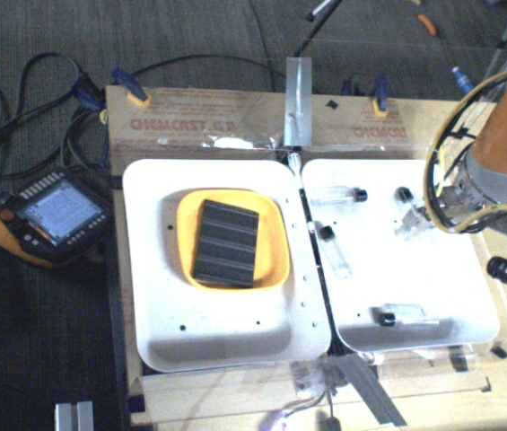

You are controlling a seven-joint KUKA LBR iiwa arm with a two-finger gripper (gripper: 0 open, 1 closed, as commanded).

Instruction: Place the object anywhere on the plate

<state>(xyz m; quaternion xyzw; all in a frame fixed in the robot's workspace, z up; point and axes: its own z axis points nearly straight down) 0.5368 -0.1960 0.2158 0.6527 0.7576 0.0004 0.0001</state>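
A dark grey ridged rectangular block (226, 242) lies flat on the yellow plate (275, 250) in the left bin (154, 312), well inside the plate's rim. The arm's grey wrist with the orange band (504, 137) enters at the right edge, over the right bin (441, 277). My gripper (412, 216) hangs at that bin's upper right part, far from the block and the plate. Nothing shows in it.
Small clear pieces with black tips lie in the right bin: one (352, 194) at the top, one (329, 241) by the left wall, one (395, 313) near the front. Yellow and black cables (437, 164) loop off the wrist. A teach pendant (51, 215) sits left of the bench.
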